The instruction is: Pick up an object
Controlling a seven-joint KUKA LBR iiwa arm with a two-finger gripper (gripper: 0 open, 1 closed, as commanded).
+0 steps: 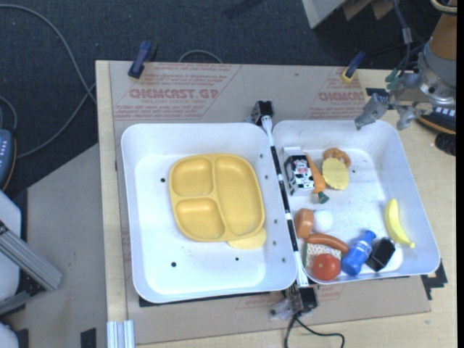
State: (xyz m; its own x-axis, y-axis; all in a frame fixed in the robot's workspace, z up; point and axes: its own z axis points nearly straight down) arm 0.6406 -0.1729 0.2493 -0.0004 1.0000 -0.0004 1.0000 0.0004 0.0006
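Camera view from my end: gripper [385, 112] sits high at the upper right, over the far rim of the right shallow white bin [413, 187]; two grey fingers splayed apart, nothing between them, so I read it as open and empty; arm's grey wrist and orange band enter at the top right corner.

Right bin holds the pickable clutter, all well below the gripper: small white-and-black toy box [298, 172] against the left wall; thin orange carrot-like stick [316, 175] just beside it; round yellow disc [335, 174] touching a brown pretzel-shaped piece [336, 156] behind it; yellow plastic banana [396, 223] near the right wall; small white ball [322, 219] beside an orange-red chunk [304, 220]; red sausage-shaped piece [328, 241] lying across the near end; red plastic tomato [326, 267] in the near corner, touching a blue plastic bottle [359, 252]; black rounded object [380, 254] just right of the bottle.

Left shallow white bin [145, 194] carries a yellow three-compartment plastic tray [216, 196] roughly centred; pale yellow flat piece [248, 242] poking out from under its near right edge.

Both bins sit on a brown cardboard-covered bench [181, 89]; blue clamps [141, 59] at the far edge.
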